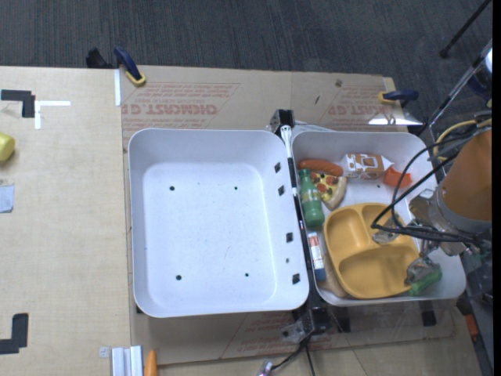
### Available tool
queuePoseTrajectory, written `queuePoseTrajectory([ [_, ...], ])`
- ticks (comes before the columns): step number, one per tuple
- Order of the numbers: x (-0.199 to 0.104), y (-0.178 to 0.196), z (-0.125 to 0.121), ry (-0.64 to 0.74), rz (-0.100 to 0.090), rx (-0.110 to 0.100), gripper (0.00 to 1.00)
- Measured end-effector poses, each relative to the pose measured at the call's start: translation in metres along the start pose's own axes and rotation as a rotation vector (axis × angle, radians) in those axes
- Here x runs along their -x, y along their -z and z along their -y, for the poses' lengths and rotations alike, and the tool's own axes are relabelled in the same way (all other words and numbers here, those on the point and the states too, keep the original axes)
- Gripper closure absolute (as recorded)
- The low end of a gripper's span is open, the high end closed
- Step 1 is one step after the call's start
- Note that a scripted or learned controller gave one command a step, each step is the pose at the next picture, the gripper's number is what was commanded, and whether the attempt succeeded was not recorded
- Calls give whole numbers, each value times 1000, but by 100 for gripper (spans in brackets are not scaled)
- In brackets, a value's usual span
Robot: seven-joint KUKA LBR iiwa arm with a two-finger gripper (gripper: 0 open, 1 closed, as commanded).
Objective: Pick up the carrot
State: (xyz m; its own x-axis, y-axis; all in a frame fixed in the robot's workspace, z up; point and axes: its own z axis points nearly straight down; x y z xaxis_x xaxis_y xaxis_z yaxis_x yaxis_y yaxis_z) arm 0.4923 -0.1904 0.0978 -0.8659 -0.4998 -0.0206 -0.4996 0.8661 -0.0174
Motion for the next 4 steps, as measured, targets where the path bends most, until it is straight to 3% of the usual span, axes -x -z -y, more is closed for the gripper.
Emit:
queuePoseTrajectory([
  [1, -9, -1, 16, -284, -8, 9, 0],
  [2, 3, -4, 4, -629, -20, 8, 0],
  [3, 8, 8, 7, -626, -3, -1, 100],
  [4, 8, 7, 7, -626, -4, 0, 0],
])
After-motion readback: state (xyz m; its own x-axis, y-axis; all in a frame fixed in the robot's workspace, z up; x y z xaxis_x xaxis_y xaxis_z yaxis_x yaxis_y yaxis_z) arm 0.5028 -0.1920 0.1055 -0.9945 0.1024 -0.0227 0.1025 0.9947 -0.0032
